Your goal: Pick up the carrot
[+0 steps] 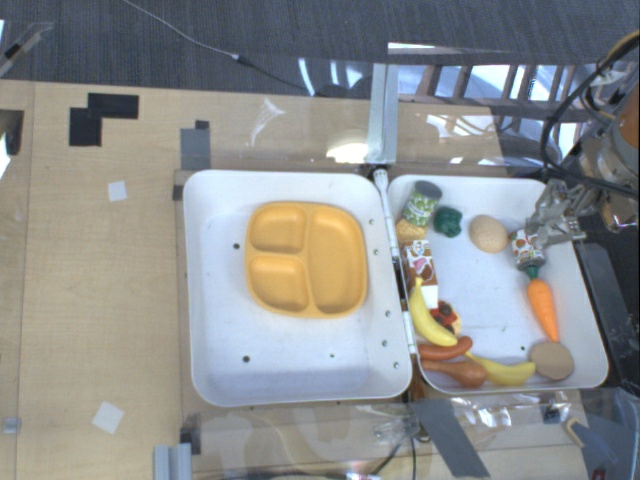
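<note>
The carrot (543, 308), orange with a small green top, lies along the right side of the right bin (480, 288), its tip pointing toward the front. My gripper (551, 224) hangs over the bin's back right corner, a short way behind the carrot. A small coloured packet (527, 251) sits just below the gripper, between it and the carrot's green end. Nothing of the carrot is covered.
A yellow divided plate (305, 258) lies in the left bin (220, 368). The right bin also holds a beige egg shape (488, 234), a green vegetable (447, 222), a can (421, 208), bananas (430, 318), sausages (445, 350) and a brown potato (552, 360) beside the carrot's tip.
</note>
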`<move>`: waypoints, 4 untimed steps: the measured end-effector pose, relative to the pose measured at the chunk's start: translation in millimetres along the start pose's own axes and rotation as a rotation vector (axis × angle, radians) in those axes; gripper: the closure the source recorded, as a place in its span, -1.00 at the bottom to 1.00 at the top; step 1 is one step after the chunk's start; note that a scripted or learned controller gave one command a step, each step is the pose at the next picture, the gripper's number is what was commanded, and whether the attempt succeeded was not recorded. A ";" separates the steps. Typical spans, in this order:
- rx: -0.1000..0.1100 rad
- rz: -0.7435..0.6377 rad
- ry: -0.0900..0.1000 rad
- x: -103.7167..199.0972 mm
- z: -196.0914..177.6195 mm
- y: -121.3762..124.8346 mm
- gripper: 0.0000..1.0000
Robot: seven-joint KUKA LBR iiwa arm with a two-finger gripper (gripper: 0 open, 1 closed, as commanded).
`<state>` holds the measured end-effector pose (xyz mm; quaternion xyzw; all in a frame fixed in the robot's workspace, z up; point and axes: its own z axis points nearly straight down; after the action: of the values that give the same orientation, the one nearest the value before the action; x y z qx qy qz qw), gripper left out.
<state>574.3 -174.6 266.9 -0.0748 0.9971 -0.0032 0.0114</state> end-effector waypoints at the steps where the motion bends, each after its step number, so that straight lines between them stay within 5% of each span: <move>1: -0.011 -0.061 0.022 62.3 169.6 -21.4 1.00; 2: -0.003 -0.146 0.005 23.2 91.8 -8.3 1.00; 3: -0.011 -0.445 0.015 67.4 147.2 -11.2 1.00; 4: -0.010 -0.430 0.011 5.2 171.5 -28.0 1.00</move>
<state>577.3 -203.8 95.6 -0.2858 0.9583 -0.0011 0.0045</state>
